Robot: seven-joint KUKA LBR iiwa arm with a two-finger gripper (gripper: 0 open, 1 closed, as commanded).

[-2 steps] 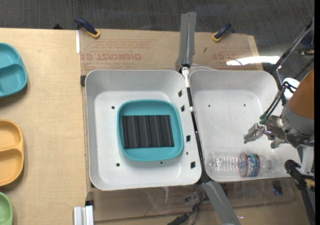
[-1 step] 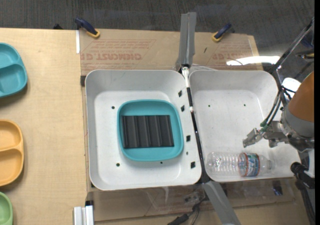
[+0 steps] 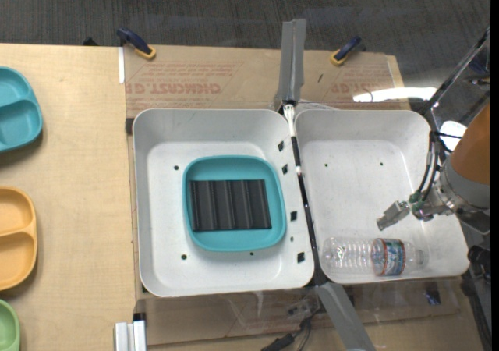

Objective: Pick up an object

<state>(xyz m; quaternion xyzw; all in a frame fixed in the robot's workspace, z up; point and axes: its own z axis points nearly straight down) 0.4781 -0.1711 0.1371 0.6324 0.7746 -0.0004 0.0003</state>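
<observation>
A clear plastic water bottle (image 3: 373, 255) with a blue and red label lies on its side along the front wall of the right bin (image 3: 351, 147). My gripper (image 3: 393, 214) hangs over the right part of that bin, just above and slightly right of the bottle, apart from it. Nothing shows in its grasp. In the left bin (image 3: 156, 186) rests a teal tray (image 3: 232, 203) holding a dark ridged insert.
On the wooden bench to the left lie a teal divided plate (image 3: 15, 119), an orange one (image 3: 14, 236) and a green rim (image 3: 6, 327). Cardboard (image 3: 203, 80) with two clamps sits behind the bins. Cables run along the arm at the right edge.
</observation>
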